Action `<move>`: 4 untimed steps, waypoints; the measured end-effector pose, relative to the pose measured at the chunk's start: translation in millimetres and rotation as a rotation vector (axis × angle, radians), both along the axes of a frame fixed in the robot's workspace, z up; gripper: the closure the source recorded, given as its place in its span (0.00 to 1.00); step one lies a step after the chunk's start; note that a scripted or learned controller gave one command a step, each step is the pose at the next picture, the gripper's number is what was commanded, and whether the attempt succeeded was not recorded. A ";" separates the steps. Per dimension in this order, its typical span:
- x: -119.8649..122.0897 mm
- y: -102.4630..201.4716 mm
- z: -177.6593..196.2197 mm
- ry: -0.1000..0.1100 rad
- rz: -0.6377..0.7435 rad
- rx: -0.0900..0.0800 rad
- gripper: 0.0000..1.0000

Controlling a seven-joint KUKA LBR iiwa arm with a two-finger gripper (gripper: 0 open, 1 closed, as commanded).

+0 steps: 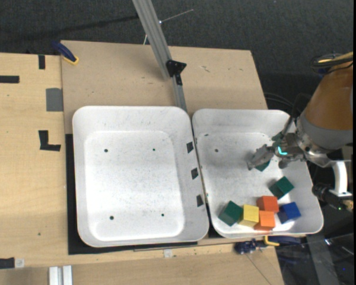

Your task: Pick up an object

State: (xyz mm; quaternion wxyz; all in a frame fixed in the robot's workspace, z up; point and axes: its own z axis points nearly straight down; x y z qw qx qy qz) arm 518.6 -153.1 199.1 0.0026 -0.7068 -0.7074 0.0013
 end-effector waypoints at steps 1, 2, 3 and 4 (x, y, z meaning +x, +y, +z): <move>0.8 -0.1 1.6 -0.004 0.001 -0.001 0.00; 2.8 -9.0 -54.3 0.002 -0.001 -0.001 0.00; 1.0 -8.1 -108.6 0.002 0.000 -0.001 0.00; 2.1 -7.2 -95.9 -0.002 0.001 0.000 1.00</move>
